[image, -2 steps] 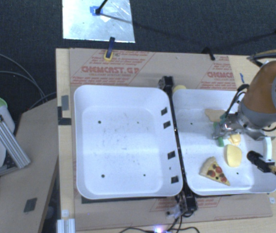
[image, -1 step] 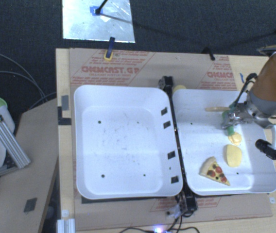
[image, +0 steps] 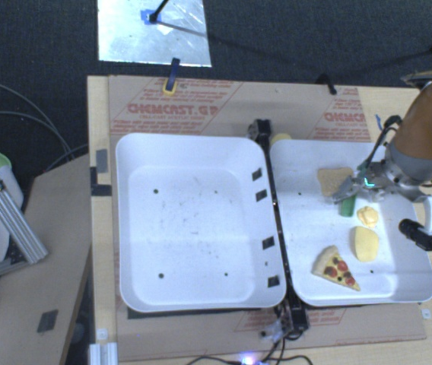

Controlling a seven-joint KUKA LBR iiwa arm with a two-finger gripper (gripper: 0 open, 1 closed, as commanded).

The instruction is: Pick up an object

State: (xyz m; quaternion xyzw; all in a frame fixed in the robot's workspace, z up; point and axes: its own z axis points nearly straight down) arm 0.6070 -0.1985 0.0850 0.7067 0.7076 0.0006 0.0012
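Arm low over the right bin, gripper down among toy food pieces.

In the camera view the gripper [image: 351, 191] sits in the right bin [image: 414, 291], its tip by a tan bread slice [image: 333, 179] and a small green piece [image: 346, 207]; whether the fingers are open or closed cannot be told, nor whether anything is held. Just beside lie a small yellow piece [image: 367, 217], a larger yellow lump [image: 366, 243] and a pizza slice [image: 335, 268], all apart from each other. These look light, stiff and smooth plastic, likely slippery; the flat bread wants pinching across its edges, the green piece across its narrow sides. The left bin [image: 136, 154] lies beside.
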